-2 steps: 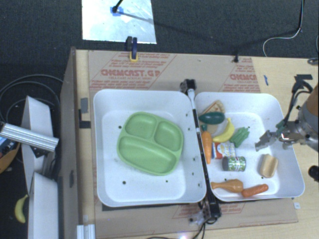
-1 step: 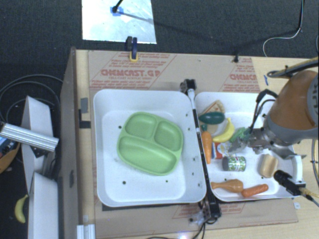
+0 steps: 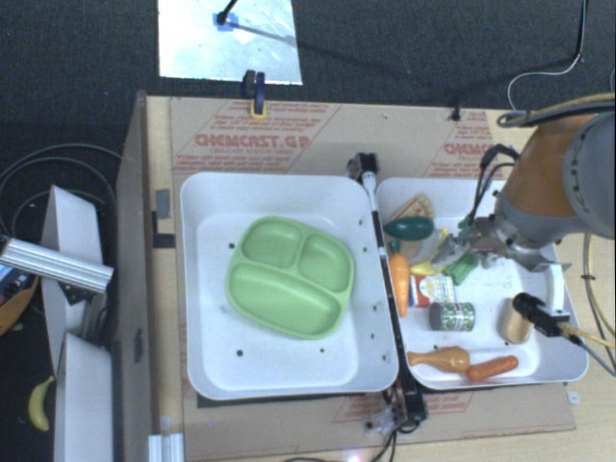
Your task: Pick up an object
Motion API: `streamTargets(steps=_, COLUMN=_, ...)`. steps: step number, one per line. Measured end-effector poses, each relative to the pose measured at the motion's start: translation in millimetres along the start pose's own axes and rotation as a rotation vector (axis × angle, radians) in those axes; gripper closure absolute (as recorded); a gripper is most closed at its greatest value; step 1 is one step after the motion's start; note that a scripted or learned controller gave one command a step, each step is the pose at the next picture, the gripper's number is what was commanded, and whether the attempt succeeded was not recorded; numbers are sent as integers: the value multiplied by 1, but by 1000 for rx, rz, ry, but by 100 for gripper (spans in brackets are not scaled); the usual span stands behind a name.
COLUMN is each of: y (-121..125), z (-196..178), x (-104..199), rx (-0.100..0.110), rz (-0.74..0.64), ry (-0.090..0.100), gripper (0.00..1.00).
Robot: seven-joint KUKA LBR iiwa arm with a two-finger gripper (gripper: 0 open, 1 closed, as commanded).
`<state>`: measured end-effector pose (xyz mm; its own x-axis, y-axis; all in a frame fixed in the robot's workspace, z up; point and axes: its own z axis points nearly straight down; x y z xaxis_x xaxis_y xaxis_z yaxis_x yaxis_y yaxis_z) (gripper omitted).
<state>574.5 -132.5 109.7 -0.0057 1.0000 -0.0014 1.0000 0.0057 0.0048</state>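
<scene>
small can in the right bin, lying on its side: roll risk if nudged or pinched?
Likely yes. The can lies on its side, so a nudge across its axis would probably roll it. Its curved wall may slip from a loose pinch. It looks rigid, and the neighbouring carton might stop it rolling that way.

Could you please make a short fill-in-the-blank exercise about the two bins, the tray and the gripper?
1. The green divided tray lies in the ____ bin.
2. The tray has ____ compartments.
3. The carrot lies along the right bin's ____ wall.
4. The gripper is over the ____ bin.

Missing words: left; three; left; right
</scene>
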Motion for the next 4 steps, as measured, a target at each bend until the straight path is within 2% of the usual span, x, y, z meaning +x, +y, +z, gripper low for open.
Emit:
streamTargets(steps=1, y=82, z=27, x=-44, rx=20, rz=-5, ry=3, gripper=0)
streamTargets(steps=2, y=82, z=-83, x=80, rx=-8, rz=-11, ry=5, gripper=0)
streamTargets(steps=3, y=51, z=-43, x=40, rx=7, rz=7, ry=0, gripper=0)
streamTargets(steps=4, y=16, z=13, x=33, rx=-5, rz=1, ry=-1, gripper=0)
